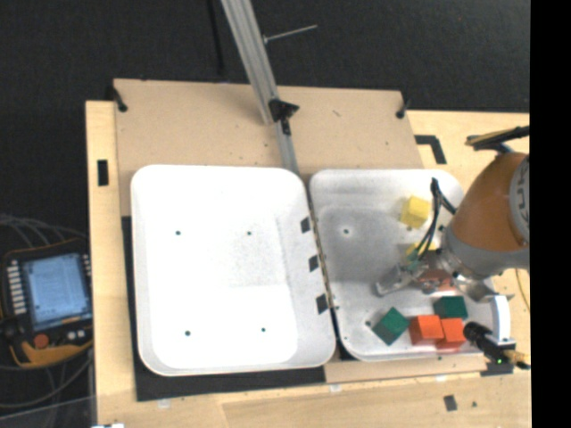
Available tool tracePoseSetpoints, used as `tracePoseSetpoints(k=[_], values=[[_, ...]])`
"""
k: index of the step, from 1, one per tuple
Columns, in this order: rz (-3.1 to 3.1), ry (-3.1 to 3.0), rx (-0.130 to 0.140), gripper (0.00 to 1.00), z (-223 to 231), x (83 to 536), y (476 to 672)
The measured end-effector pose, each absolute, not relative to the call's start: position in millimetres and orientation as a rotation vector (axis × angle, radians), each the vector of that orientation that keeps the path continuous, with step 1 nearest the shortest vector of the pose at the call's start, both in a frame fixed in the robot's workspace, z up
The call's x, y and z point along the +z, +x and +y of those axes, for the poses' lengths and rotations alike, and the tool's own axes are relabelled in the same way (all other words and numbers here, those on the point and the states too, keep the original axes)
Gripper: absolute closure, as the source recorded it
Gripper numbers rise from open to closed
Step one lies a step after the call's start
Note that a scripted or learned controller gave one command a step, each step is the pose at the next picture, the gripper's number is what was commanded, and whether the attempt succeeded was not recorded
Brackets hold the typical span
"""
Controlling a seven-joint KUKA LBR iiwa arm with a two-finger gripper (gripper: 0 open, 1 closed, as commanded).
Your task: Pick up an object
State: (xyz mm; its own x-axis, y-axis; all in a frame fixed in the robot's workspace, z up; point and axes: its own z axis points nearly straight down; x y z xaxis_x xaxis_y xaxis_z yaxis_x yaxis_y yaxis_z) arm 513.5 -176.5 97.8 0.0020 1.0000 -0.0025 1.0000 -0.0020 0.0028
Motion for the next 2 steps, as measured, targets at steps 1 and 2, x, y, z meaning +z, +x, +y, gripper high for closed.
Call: tracePoseSetpoints(k=[1,2], values=[[2.205,2.228,0.006,1.00,-177,110,514.8],[2.211,2.223,0.004,1.00,-187,157,519.6]])
